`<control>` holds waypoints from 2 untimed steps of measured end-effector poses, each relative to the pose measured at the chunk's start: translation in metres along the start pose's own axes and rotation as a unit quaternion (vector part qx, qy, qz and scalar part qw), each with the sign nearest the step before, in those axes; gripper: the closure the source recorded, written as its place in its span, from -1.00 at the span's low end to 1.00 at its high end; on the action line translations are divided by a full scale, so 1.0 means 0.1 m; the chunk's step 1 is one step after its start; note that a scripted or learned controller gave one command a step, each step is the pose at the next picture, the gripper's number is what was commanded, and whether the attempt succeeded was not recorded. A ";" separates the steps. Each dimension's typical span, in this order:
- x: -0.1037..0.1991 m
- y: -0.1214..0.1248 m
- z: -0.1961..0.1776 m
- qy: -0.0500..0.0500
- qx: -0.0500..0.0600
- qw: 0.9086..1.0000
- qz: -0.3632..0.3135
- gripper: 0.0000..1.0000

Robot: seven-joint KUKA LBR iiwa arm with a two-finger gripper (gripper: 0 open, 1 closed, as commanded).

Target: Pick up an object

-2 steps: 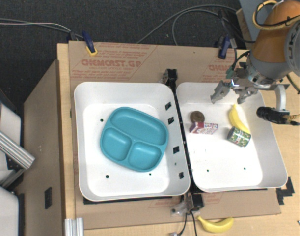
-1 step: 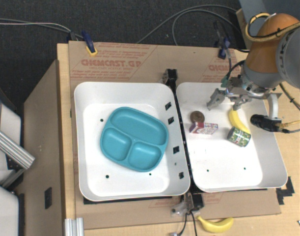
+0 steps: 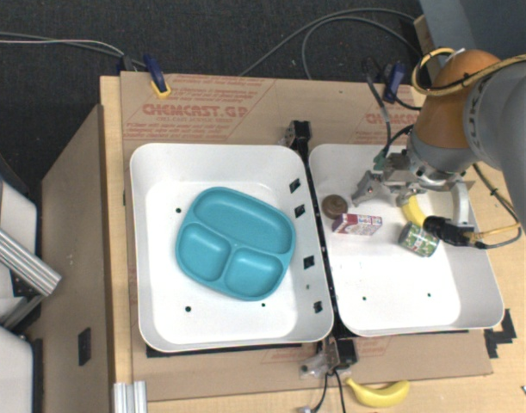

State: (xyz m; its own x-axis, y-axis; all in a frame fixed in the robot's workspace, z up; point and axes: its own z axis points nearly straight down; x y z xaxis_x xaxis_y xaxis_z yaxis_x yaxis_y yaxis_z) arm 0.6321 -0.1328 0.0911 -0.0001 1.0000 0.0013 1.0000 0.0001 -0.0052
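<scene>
Bananas: one [image 3: 379, 392] lies on my surface's near edge. Right bin [image 3: 400, 308] holds a carton [image 3: 358, 224], brown disc [image 3: 334, 205] and green can [image 3: 418, 239] beside my pincer [image 3: 385, 181]; its grip I cannot tell. Left bin carries a blue tray [image 3: 235, 243].

Lighting is bright, even and overhead. The two white bins [image 3: 151, 256] run close to overexposure, with soft narrow shadows along their inner walls. The teal tray [image 3: 234, 243] carries mild sheen. Focus is moderate throughout; fine detail is slightly soft and the far dark floor is grainy.
</scene>
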 end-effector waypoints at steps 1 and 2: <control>0.00 0.02 -0.15 0.000 -0.003 1.000 0.000 1.00; -0.08 0.03 -0.74 -0.001 -0.005 1.000 0.000 1.00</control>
State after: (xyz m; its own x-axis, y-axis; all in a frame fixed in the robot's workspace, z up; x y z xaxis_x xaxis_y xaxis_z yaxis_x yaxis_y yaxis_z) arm 0.6359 -0.1411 0.1647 -0.0001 1.0000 -0.0010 1.0000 0.0001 0.0055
